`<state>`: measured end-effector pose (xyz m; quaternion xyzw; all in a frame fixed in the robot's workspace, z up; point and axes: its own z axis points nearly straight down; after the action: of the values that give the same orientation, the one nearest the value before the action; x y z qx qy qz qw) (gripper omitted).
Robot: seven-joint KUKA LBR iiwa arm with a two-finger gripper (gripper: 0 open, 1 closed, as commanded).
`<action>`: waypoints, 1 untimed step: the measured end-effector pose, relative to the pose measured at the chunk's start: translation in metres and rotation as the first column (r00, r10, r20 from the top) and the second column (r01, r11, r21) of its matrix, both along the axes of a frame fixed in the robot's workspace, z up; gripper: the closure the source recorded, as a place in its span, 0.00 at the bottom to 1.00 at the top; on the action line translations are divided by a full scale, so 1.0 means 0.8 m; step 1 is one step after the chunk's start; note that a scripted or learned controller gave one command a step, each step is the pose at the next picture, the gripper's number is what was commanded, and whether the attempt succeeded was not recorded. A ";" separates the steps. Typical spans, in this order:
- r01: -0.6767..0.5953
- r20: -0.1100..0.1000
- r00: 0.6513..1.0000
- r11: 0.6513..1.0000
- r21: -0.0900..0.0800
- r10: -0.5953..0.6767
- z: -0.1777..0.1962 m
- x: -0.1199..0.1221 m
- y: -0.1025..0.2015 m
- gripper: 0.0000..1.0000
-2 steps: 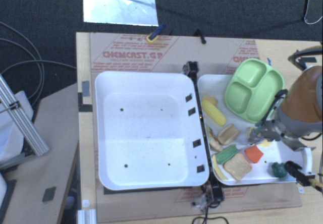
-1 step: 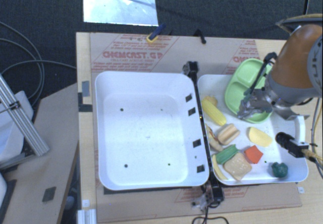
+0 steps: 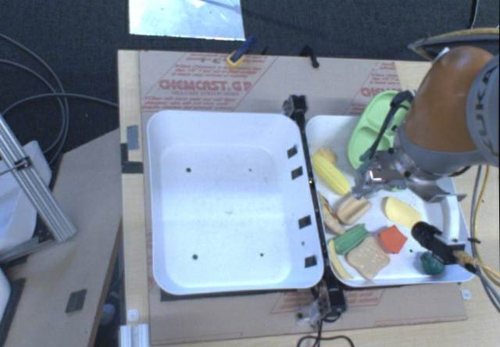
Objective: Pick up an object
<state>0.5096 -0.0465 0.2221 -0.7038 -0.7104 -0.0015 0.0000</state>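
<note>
The gripper [image 3: 367,181] hung low in the right bin [image 3: 328,130], near its middle, just above the tan piece [image 3: 351,209] and beside the yellow corn [image 3: 331,173]; whether it was open or closed could not be told. A green plate [image 3: 367,130] leaned at the far edge. An orange block [image 3: 392,239] lay toward the near edge. The left bin [image 3: 226,201] sat alongside on the table [image 3: 203,76].

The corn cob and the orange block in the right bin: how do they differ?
The corn cob is long, yellow and lies slantwise near the bin's left wall; the orange block is short, squarish and red-orange, lying nearer the front. The corn cob lies close to the gripper, the orange block farther away. Both lie loose in the right bin.
</note>
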 end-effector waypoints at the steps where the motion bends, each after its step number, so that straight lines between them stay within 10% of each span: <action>1: 0.001 0.001 1.000 1.000 -0.001 -0.001 0.027 -0.029 0.051 1.00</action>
<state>0.4866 -0.0058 0.2437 -0.7043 -0.7099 -0.0015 -0.0005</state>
